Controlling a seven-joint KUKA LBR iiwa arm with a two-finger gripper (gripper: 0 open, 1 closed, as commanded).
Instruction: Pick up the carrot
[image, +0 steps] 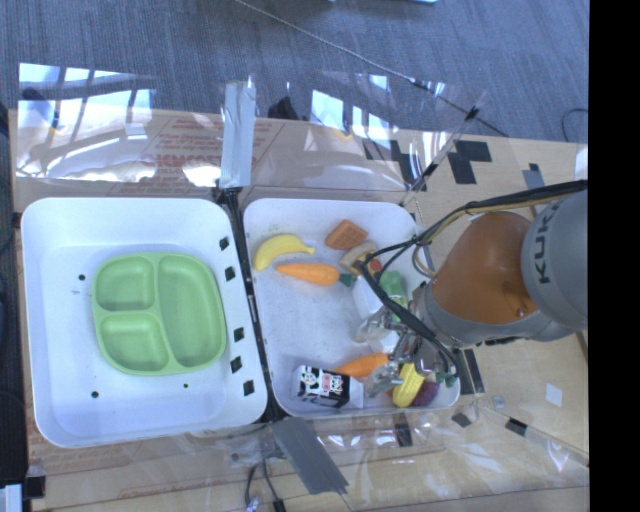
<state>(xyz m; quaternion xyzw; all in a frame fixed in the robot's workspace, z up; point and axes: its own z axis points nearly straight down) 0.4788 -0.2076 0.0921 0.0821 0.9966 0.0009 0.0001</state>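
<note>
Orange carrot (309, 272) lies beside banana (280, 247) (waffle (346, 235) near).

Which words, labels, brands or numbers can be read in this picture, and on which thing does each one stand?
"KU": dark letters on the grey arm, cut off at the picture's right side.
Red print on the brown cardboard behind the bins: too blurred to read.
Black and white carton in the right bin: a pattern or print, too small to read.
No text shows on the green divided plate or the left bin.
</note>
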